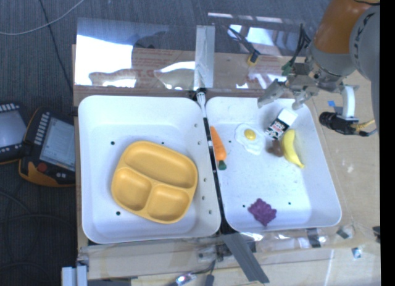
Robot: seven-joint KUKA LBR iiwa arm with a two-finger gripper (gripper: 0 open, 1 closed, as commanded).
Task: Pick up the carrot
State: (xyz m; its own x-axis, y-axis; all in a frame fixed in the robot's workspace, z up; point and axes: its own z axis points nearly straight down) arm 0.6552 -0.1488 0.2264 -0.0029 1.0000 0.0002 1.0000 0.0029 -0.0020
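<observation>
Carrot [216, 145] lies against right bin's [321, 180] left wall, centre frame, awkward to straddle; gripper [284, 95] hovers upper right, fingers apparently spread, grasping nothing.

The arm [361, 25] was grey with an orange band; its gripper [285, 95] had two pale metal fingers [269, 97].

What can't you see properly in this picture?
- Gripper, camera view: too small and blurry to tell its state.
- Brown thing: partly behind the banana, too small to name.
- Small box: label too small to read.
- Carrot: lies against the bin wall, its far side hidden.
</observation>
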